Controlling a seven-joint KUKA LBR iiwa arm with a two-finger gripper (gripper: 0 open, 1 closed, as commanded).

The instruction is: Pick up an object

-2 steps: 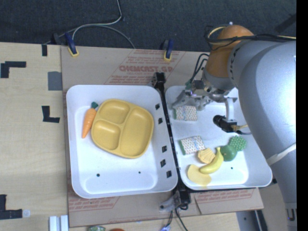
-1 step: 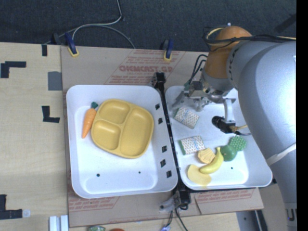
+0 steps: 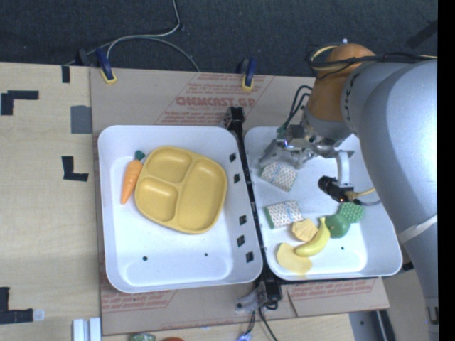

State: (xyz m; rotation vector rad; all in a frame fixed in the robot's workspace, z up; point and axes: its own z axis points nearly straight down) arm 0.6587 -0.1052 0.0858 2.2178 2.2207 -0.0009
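You have the grey arm filling the right side, its orange band above the wrist, reaching down into the right bin. To its left sits the left bin, bearing a yellow divided plate with a toy carrot just beside the plate's left edge, long axis near upright, green top pointing away from you.

Your gripper hangs low over the far part of the right bin, right above a checked cloth square. You cannot tell how wide it stands or whether it touches the square.

Nearer you lie a second checked square, a toy banana running diagonally, a yellow slice, a small orange-yellow piece and a green toy.
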